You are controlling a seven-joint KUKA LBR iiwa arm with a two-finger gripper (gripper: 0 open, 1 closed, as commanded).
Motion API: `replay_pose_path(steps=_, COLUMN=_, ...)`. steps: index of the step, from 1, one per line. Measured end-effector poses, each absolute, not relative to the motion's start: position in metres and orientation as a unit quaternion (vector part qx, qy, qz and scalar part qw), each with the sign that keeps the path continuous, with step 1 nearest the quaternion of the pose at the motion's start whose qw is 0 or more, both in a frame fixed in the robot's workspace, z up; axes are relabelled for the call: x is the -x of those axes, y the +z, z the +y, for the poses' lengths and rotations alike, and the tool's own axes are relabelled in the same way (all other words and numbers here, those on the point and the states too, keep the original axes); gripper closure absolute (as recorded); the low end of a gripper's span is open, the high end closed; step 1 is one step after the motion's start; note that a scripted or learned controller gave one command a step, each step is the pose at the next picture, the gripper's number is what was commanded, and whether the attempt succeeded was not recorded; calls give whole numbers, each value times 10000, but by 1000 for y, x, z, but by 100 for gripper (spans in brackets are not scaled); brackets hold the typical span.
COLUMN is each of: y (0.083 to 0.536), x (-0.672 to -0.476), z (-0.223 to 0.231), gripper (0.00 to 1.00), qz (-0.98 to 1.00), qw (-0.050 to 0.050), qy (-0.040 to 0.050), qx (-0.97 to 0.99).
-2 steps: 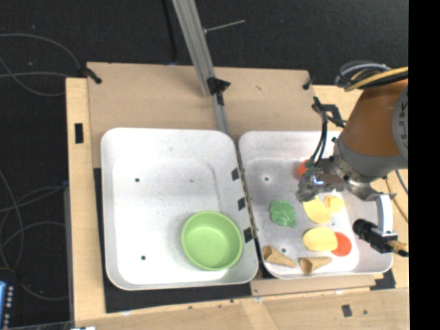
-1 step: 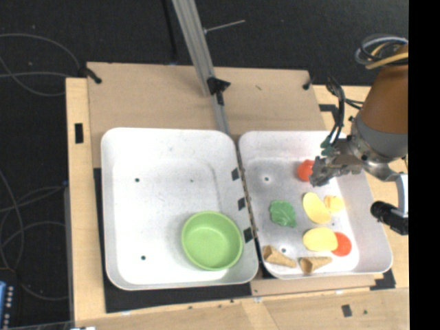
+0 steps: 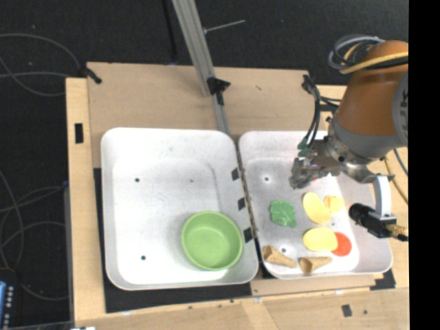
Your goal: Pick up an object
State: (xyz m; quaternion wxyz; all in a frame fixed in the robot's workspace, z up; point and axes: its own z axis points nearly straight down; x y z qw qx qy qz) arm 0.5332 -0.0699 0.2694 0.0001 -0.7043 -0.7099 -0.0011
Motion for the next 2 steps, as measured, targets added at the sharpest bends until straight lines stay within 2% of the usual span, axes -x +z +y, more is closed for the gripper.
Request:
replay_pose_path(steps=1, y=263, x=-536, z=-24, gripper=100, qz=-7094, qw=0, qy=-3, qx=7048)
replay_pose_path(steps=2, y=246, x=-524, z=30, gripper=100, qz=-7094, qw=4, qy=1, qx=7049)
